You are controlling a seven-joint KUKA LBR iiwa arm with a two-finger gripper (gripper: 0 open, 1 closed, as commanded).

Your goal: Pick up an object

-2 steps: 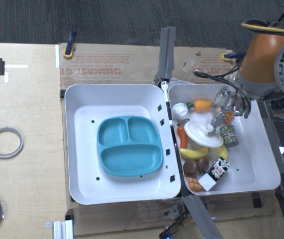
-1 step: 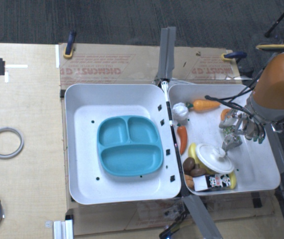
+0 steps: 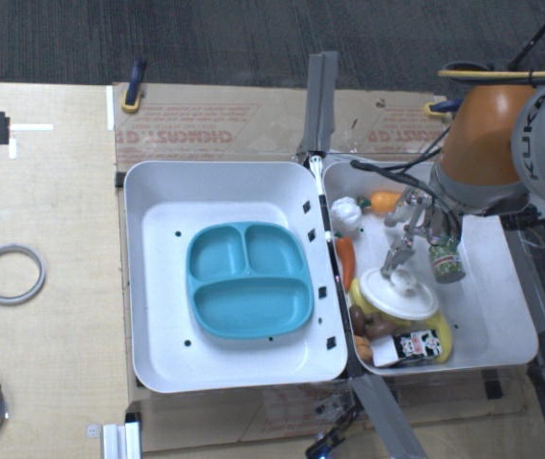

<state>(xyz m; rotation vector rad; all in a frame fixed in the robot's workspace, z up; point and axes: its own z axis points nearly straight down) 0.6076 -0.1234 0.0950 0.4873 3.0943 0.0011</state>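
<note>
Crowded along the right bin's (image 3: 502, 342) left wall: white ball (image 3: 345, 212) and orange piece (image 3: 384, 200) toward the bench's far edge, carrot (image 3: 346, 259) below them, white disc (image 3: 402, 295) at mid-bin, yellow-and-black packet (image 3: 421, 342) and brown bits (image 3: 368, 325) at the near left corner. Blocked from above mid-bin by the hand (image 3: 402, 256) and a green-labelled can (image 3: 446, 259) just beside it. Open floor across the right bin's right half and near right corner. Mostly taken up in the left bin (image 3: 148, 285) by the blue divided plate (image 3: 250, 279); clear strips around its rim.
</note>
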